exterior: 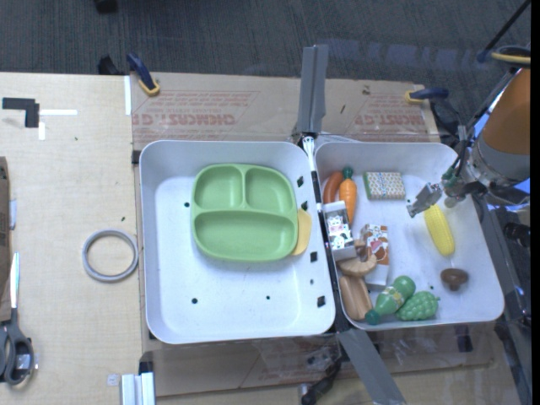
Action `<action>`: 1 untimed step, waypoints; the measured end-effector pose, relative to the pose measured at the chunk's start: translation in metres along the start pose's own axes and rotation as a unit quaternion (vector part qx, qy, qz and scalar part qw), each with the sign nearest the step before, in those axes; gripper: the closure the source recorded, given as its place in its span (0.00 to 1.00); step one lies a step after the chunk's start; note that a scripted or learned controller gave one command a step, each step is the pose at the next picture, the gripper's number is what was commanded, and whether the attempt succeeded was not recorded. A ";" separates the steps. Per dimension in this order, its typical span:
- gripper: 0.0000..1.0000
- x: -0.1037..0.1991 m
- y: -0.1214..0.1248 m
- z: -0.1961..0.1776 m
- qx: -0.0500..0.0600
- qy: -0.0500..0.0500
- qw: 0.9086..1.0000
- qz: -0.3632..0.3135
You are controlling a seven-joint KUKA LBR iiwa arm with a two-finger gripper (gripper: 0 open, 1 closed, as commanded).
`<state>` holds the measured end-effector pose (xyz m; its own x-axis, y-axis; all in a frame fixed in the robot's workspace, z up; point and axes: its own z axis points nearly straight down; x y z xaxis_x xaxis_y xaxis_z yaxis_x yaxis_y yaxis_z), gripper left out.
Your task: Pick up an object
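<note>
Yellow plastic is what you are looking at under the claw [426,199]: a toy corn cob [439,230] is lying in the right bin [472,306], close to that bin's far-right side, and the claw is hovering just above and to the left of its upper end. The claw is holding nothing, and you cannot tell from this angle how it is set, so do not be counting on a ready grasp.

The likely trouble: the cob is rounded and smooth, so if the claw is coming down off-centre it is probably going to roll or squirt sideways toward the bin wall. It is also lying at a slant, so a claw not turned to match is pinching it lengthwise and slipping off.

Around it you are seeing a small brown piece [454,278] just below the cob, a speckled sponge-like block [384,185] to the upper left, and a crowded heap along the bin's left side: carrots [342,191], a small carton [337,224], a printed packet [377,245], wooden pieces [354,281] and green toy vegetables [403,299]. None of these is touching the cob, so the approach from above is looking free; only the right wall is sitting near.

The left bin [160,251] is carrying a green divided plate [245,212], and on the table [59,175] a tape ring [110,254] and scissors [15,344] are lying well apart
</note>
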<state>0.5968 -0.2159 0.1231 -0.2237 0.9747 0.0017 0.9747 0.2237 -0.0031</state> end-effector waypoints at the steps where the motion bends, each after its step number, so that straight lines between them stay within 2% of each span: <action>1: 0.00 -0.001 -0.001 0.016 -0.015 -0.003 0.999 0.052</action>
<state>0.5965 -0.2171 0.1072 -0.1214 0.9926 -0.0027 0.9923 0.1214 0.0260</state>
